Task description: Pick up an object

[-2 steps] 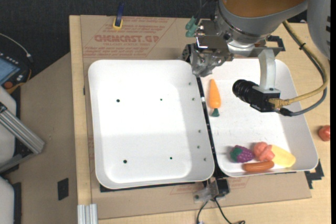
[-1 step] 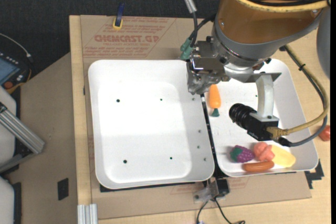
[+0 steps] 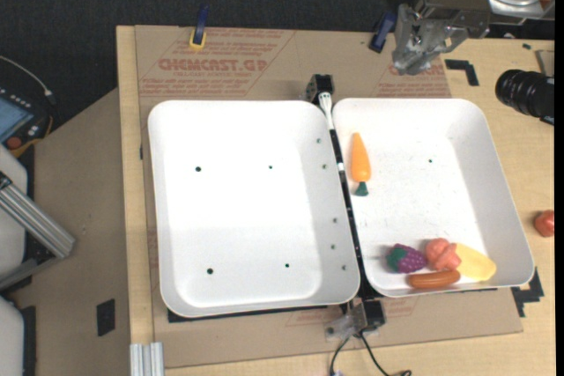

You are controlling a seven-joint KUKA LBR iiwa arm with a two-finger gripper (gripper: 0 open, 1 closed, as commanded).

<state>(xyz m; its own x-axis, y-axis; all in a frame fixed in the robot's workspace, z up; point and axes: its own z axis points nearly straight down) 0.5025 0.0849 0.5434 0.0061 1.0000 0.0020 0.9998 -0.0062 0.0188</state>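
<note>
You are looking down at a slant on a brown cardboard surface carrying two shallow white bins side by side. Red print on the cardboard behind the left bin seems to read "CHEMCAST", followed by letters too blurred to read; a second red print behind the right bin is partly covered and unreadable.

In the right bin, a toy carrot lies near the left wall, orange body pointing away from you, with a small green stub at its near end. In the near right corner sits a tight cluster: purple grapes on the left, a pink lumpy piece just beside them, a yellow piece to the right and a red-orange sausage along the front, touching the others. What the pink and yellow toys are is hard to say.

The arm enters at the top right and the frame edge cuts off most of it. Its tool hangs above the cardboard just behind the right bin's far rim, well apart from every toy. You cannot tell how it is set, because its metal tips blur together.

A small orange thing is cut off at the right edge. A blue and yellow clamp grips the cardboard's far edge.
</note>
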